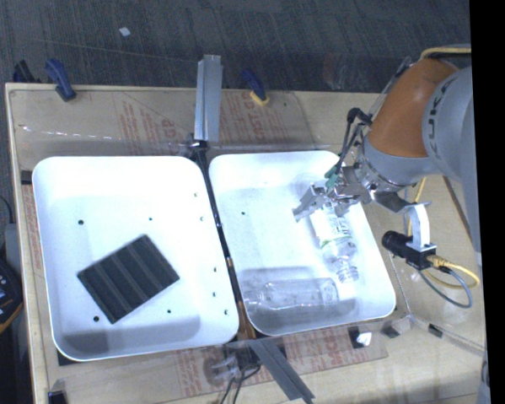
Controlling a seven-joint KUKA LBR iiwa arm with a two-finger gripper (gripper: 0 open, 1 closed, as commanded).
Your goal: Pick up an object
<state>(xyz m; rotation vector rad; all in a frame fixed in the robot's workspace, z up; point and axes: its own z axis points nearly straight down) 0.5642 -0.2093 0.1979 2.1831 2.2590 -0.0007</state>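
Clear plastic bottle [336,241], white-labelled

One fixed camera looks down on the bench [104,112] from above at a slant, set back enough to take in both white bins whole: the left bin [57,178] and the right bin [259,167] lie side by side across the middle. Dark floor [226,21] fills the far strip, and the arm [417,116] enters from the right.
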